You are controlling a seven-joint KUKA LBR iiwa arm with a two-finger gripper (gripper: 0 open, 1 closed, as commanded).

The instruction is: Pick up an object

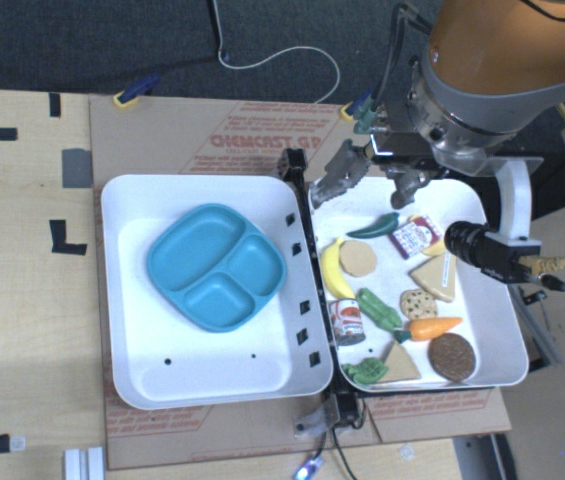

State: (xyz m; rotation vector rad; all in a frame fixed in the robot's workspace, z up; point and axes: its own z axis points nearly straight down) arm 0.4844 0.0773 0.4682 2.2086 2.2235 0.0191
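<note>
blue divided plate (pixel 216 266) | left white bin (pixel 127 203) | cardboard sheet (pixel 162 133)

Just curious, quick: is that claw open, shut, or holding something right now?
Gripper: open, nothing between its fingers, above the toy-food bin.

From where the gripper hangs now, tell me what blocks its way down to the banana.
Nothing visible does. The gripper hangs open above the right bin's far end; the banana lies nearer, uncovered, with a round cracker touching its right side.

The plate (pixel 216 266) is light blue in a white bin (pixel 127 208), and beside it lie a yellow banana (pixel 334 270), an orange carrot (pixel 432 327) and a brown round cookie (pixel 452 356).
</note>
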